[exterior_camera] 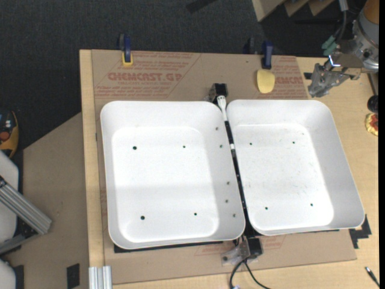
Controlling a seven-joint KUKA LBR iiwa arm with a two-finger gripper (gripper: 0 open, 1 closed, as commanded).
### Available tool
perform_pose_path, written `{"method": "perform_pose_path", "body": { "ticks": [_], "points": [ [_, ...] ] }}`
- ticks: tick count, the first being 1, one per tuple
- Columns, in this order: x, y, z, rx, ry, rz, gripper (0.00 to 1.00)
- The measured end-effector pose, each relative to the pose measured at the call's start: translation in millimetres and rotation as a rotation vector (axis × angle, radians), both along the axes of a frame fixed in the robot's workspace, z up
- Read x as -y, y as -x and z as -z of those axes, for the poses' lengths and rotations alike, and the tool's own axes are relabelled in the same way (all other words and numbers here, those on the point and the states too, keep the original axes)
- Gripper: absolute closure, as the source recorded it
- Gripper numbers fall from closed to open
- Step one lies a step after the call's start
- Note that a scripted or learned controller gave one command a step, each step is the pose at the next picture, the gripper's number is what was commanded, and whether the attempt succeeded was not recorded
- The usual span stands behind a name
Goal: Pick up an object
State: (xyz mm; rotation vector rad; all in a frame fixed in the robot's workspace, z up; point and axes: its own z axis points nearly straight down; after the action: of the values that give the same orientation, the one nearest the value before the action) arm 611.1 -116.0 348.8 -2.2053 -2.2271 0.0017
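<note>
Two shallow white plastic bins sat side by side on the table (180, 71), a flat brown board printed with faded red lettering. The left bin (108, 179) and the right bin (343, 179) touched along their inner rims, where a thin black strip (231, 155) ran between them. Each floor showed a few small dark dots; the right one also carried fine dark specks.

A small pale yellow rounded object (265, 81) lay on the board just beyond the far rim of the right bin, below a blue clamp (267, 53) on the table's far edge. A second blue-and-yellow clamp (126, 49) gripped that same edge near the far left corner.

The grey metal hand (325, 80) hung over the far right corner of the table, off the bins and near the yellow object without touching it. I could not tell whether it was spread or pressed together, and I saw nothing held in it.
</note>
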Motion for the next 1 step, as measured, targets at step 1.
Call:
{"method": "perform_pose_path", "body": {
  "ticks": [1],
  "points": [
    [-65.8, -32.3, 98.6, 0.000, 0.001, 0.003, 1.00]
  ]
}}
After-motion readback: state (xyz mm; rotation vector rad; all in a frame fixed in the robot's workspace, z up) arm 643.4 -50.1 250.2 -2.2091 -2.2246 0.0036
